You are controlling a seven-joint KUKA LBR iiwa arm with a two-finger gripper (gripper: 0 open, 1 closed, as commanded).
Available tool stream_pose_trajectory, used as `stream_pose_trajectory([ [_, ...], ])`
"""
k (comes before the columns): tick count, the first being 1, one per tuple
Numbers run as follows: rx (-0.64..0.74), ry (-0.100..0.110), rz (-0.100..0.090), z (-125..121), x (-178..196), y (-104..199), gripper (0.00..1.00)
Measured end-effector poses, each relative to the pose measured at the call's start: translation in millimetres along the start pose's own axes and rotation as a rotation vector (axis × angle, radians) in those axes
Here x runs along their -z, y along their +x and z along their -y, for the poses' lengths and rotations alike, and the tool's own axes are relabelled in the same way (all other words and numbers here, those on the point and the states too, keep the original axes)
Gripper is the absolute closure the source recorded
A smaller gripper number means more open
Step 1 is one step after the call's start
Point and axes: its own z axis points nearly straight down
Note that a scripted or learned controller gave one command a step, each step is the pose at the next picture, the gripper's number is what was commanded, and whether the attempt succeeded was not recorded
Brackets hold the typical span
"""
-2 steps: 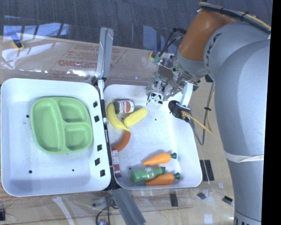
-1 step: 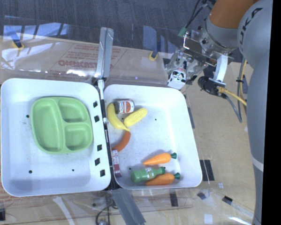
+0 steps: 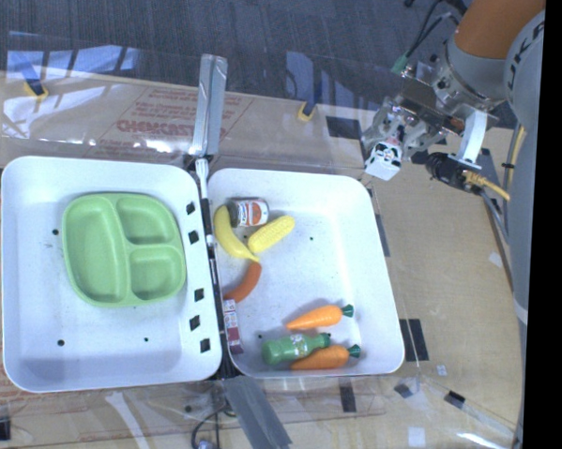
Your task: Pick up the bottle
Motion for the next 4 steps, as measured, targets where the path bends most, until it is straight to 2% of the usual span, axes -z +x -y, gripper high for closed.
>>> stream_pose_trajectory([
  [1, -0.014, -0.003, -0.003, -2.6, 87.4, -4.5, 1.00],
  [2, 0.018, 0.008, 0.001, 26.4, 0.8, 50.2, 1.00],
  [3, -0.141, 0.001, 0.000, 0.5, 35.4, 1.2, 1.00],
  [4, -0.139, 0.013, 0.003, 21.9, -124.1, 47.6, 1.00],
])
